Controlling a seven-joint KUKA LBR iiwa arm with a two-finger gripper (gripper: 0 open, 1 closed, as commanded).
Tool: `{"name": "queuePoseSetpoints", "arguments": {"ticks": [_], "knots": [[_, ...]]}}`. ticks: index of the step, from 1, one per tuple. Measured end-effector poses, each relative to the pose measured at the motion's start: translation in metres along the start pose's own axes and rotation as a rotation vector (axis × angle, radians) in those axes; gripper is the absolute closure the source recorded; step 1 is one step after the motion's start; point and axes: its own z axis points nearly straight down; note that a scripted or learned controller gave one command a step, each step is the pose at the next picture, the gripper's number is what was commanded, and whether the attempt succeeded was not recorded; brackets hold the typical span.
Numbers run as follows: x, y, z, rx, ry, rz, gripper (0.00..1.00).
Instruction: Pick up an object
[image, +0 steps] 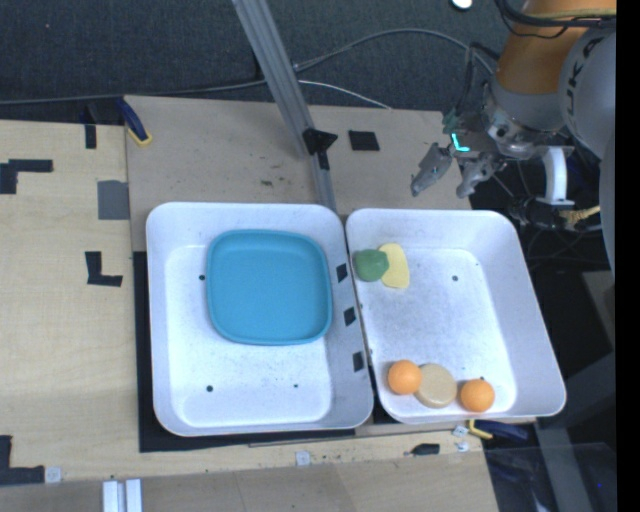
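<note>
Tan desk (210, 150) with black tape marks, dark floor beyond its far edge; two white bins sit side by side on it. Left bin (170, 330) carries a blue plate (268, 287). Right bin (525, 300) carries the candidates: a green piece (370, 264) touching a pale yellow piece (396, 268) in the far-left corner, and along the near wall an orange ball (404, 377), a beige disc (436, 385) and a second orange ball (477, 395) in a row, touching or nearly so.

I read the gripper (452, 178) as hovering above the desk just past the right bin's far rim, fingers spread apart, nothing between them. Step in hand, as I judge it: approach, before any descent; no object picked.

Next move calls for choosing a target, bringing the gripper over it, then lowering. The green and yellow pair is nearest, but the two touch and sit close to the wall, so finger placement there looks tight.
</note>
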Motion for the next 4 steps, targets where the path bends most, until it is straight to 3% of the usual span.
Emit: {"name": "queuePoseSetpoints", "arguments": {"ticks": [1,4], "knots": [[0.0,0.0,0.0,0.0,0.0,0.0,0.0],[0.001,-0.002,0.169,0.006,0.0,0.0,0.0]]}}
